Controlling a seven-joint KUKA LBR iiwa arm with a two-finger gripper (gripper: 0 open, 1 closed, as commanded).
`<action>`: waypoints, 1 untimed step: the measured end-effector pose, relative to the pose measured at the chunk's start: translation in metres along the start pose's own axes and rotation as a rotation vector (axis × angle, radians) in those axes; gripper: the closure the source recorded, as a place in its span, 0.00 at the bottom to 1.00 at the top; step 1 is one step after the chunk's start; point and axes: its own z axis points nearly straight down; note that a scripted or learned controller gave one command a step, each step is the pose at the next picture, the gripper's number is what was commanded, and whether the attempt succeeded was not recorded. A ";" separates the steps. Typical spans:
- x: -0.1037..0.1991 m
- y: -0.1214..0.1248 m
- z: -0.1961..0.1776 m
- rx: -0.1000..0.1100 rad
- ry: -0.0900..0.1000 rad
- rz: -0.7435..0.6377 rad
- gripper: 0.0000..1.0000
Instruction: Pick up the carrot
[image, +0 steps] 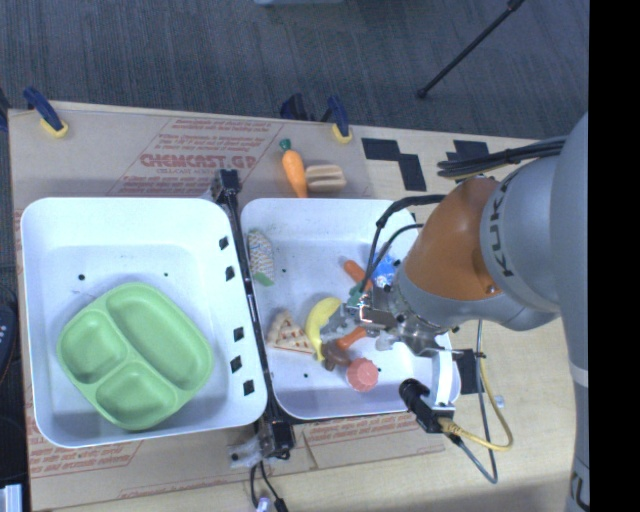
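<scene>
1. The shallow white left bin (40, 230) holds a green plastic plate with three compartments (135, 350). Neither matters to the pick.
2. The orange tapered carrot with a green stalk end (293, 172) lies outside both bins. It rests on the printed cardboard sheet (190, 160) just past the far rim of the shallow white right bin (300, 208), and a tan bread-like block (326, 178) sits just beside it on the right.
3. Inside the right bin, from the left, are a pale knobbly cob-shaped piece (262, 255), a tan wedge (287, 335) and a yellow curved banana (322, 320).
4. The two-finger gripper (358, 318) hangs low among the clutter, right of the banana. A short orange stick (354, 270) lies near it, an orange stub (347, 340) just beside it, and a pinkish-red round piece (363, 375) below it in the view. I cannot tell how far open the gripper is, and nothing can be seen in its hold.
5. The carrot is well apart from the gripper, up and left of it in the view, with the bin rim between them.
6. The main risk, as I judge it, is closing here on an orange lookalike or the banana instead of the carrot.
7. A second risk comes at the carrot itself, because the bread-like block leaves little room on that side. A descent slightly off line could land on the block or push the carrot away.
</scene>
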 end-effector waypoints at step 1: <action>-0.027 0.005 0.068 0.001 0.002 0.346 0.00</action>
